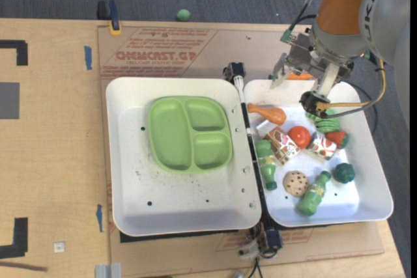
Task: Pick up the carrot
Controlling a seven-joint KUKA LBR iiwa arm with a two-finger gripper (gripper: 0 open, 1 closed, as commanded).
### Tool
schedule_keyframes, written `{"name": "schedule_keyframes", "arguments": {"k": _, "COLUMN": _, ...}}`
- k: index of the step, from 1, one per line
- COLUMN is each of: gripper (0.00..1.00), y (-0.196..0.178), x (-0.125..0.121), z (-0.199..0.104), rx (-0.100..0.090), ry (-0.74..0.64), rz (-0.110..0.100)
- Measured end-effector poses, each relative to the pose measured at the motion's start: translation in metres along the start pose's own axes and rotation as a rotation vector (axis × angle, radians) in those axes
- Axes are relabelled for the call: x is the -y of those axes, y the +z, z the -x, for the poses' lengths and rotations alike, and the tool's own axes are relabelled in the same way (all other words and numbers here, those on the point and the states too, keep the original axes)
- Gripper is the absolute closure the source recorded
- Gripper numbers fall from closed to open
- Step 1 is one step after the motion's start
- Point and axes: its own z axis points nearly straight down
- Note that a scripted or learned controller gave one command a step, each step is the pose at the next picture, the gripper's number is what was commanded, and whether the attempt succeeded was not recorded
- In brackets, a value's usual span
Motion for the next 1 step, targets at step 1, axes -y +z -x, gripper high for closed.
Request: {"name": "schedule_keyframes", "arguments": {"k": 1, "gripper": 0.0, "y": 0.1353, "x": -0.0147, "z": 0.0465, "rx": -0.001, "ry": -0.019, "rz": 0.005}}
